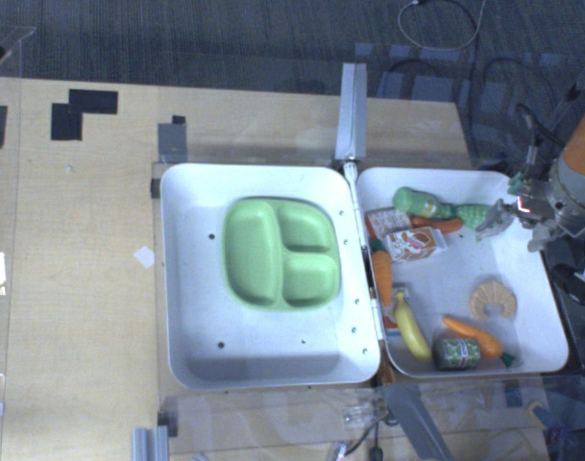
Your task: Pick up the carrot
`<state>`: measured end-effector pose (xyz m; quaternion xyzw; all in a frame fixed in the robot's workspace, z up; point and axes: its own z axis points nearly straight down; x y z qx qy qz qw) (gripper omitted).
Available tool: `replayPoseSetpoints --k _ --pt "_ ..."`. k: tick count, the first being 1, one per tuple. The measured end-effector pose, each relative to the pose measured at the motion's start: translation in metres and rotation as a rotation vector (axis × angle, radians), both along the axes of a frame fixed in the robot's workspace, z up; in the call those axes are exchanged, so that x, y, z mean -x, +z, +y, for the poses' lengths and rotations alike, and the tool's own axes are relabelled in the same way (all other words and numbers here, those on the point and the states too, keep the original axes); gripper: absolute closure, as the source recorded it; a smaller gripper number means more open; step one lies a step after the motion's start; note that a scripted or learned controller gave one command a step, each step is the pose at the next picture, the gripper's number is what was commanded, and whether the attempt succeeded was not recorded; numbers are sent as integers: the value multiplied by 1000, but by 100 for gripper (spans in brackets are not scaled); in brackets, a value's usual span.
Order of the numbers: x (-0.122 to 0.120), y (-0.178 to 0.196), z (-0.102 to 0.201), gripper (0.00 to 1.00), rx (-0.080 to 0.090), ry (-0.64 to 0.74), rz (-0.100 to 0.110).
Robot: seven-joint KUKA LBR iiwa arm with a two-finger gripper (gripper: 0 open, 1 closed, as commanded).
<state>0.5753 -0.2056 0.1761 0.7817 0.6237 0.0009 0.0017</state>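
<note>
In the right bin [551, 301], a carrot [473, 333] with a dark green top lies near the front wall, tilted down to the right. A second, thinner carrot [438, 226] with a leafy green end lies towards the back. Another orange piece [381, 277] lies along the bin's left wall. My gripper [519, 221] hangs over the bin's back right part, just right of the thin carrot's leaves and well behind the front carrot. I see nothing held in it.
Sharing the right bin are a green bottle [417, 203], a printed packet [405, 242], a banana [411, 326], a green can [456, 353] and a round biscuit-like piece [493, 300]. The left bin [191, 286] holds a green sectioned tray [280, 252].
</note>
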Motion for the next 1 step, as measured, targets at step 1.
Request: replayPoseSetpoints --k 1 --pt "66 -80 7 0 0 217 0"
